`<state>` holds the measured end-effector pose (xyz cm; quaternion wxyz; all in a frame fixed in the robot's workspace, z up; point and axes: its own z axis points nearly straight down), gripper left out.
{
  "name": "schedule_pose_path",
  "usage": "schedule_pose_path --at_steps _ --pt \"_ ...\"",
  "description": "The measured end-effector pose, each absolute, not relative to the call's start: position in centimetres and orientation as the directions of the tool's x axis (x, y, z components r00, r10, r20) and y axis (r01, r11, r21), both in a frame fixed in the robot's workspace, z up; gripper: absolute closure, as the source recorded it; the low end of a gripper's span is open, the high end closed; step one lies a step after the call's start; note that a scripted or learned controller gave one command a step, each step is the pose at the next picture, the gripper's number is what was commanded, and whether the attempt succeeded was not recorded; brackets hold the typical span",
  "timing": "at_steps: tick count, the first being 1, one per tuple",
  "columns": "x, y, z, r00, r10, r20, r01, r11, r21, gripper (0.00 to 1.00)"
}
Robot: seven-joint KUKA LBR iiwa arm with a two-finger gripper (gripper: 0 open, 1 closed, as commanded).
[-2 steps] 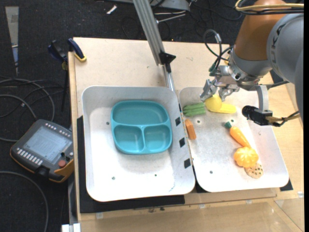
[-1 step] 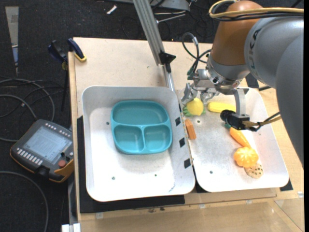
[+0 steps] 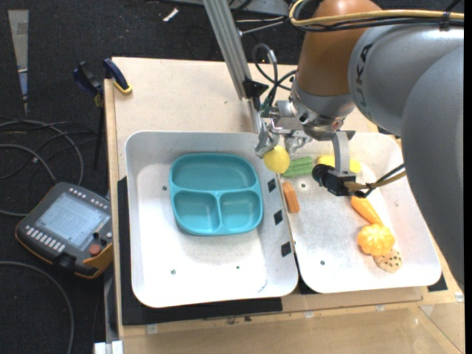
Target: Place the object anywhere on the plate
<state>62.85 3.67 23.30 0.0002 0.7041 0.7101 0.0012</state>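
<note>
A teal plate [image 3: 216,194] with three compartments lies in the left white bin [image 3: 147,271]. My gripper [image 3: 273,151] hangs over the divide between the two bins, just right of the plate's upper right corner. A small yellow lemon-like object [image 3: 277,161] sits between its fingers, lifted off the bin floor. The grey arm with its orange band reaches in from the upper right and hides the back of the right bin.
The right bin [image 3: 332,271] holds a green piece [image 3: 299,167], a yellow piece [image 3: 346,166], a small orange stick [image 3: 290,197], a carrot [image 3: 366,210], an orange fruit [image 3: 375,239] and a cookie [image 3: 389,260]. A black cable clip [image 3: 328,178] hangs near the gripper.
</note>
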Motion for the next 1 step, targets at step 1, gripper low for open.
schedule_pose_path --at_steps 1 --pt "63.19 8.56 23.64 -0.008 1.0 0.002 1.0 0.008 0.002 1.0"
